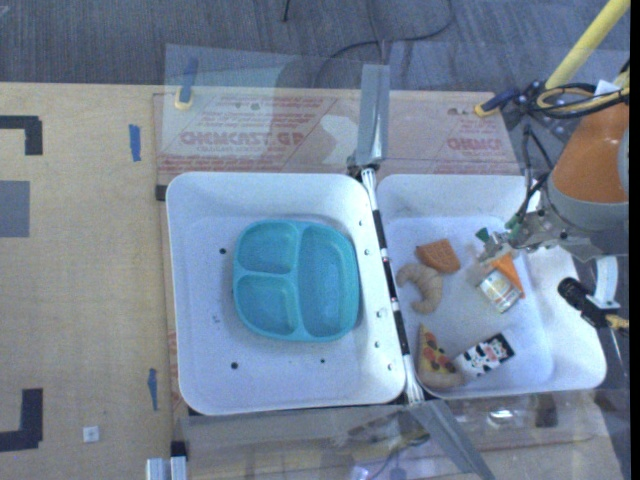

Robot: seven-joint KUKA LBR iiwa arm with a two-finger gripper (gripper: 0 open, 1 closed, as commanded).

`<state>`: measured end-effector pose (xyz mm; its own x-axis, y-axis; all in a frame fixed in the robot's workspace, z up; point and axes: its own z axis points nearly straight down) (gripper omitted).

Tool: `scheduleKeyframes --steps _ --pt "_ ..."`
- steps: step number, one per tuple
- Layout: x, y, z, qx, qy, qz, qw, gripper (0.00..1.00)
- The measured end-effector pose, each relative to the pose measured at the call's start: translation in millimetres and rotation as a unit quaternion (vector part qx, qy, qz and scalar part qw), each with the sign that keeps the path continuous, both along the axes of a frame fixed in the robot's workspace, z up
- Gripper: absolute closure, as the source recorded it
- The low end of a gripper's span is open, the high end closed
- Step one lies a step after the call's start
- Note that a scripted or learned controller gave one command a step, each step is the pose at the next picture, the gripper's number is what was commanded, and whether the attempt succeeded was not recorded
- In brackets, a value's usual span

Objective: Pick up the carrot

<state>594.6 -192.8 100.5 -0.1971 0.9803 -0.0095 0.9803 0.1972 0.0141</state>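
Black-and-white carton (487,354) nearest, writing unreadable — claw (507,251) over carrot (507,268), grip state unclear

A robotics lab: a plywood desk (80,298) marked with black tape squares (28,135) and blue tape strips (134,142), loose cables (400,13) trailing over grey carpet (150,8), and two white bins (190,218) fixed side by side.
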Motion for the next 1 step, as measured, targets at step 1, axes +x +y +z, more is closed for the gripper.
scheduleKeyframes --steps 1 --pt "13.9 74.4 77.1 0.0038 0.007 -0.08 0.9968 1.0"
